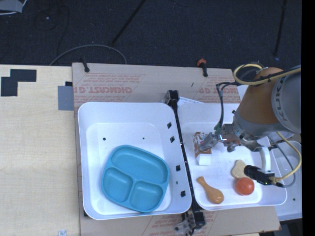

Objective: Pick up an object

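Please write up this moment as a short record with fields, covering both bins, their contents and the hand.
left bin: holds a blue divided plate
right bin: holds a white block, a tan drumstick-shaped toy, a red tomato-like ball and a beige piece
hand: low in the right bin, just above the white block
finger state: cannot tell
arm: reaches in from the right

Two shallow white bins stand side by side: the left bin (91, 132) and the right bin (202, 109). The left bin holds one blue divided plate (135, 177) with three compartments. The right bin holds one white block (204, 159), one brown-and-white packet (201, 142), one tan drumstick-shaped piece (210, 190), one red ball (244, 186) and one beige piece (238, 169). One arm (266, 104) reaches in.
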`<action>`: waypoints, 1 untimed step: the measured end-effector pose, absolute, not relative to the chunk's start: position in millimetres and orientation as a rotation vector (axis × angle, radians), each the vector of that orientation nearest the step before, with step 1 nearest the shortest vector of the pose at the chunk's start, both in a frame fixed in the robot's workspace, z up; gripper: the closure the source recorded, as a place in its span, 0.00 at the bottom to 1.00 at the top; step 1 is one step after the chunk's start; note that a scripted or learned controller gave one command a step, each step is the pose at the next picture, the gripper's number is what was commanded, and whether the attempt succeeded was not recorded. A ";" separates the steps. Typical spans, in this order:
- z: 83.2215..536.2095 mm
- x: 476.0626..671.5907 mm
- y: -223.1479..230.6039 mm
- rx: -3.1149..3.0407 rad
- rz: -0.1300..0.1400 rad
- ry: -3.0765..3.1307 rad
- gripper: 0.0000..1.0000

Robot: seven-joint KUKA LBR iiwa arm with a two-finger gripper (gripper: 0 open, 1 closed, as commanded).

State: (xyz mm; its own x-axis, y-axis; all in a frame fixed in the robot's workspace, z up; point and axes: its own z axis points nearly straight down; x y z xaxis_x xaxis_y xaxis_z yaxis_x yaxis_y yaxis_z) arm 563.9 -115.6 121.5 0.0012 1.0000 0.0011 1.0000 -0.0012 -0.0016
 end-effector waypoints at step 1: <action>135.0 565.3 -116.3 -2.225 -0.005 -2.215 1.00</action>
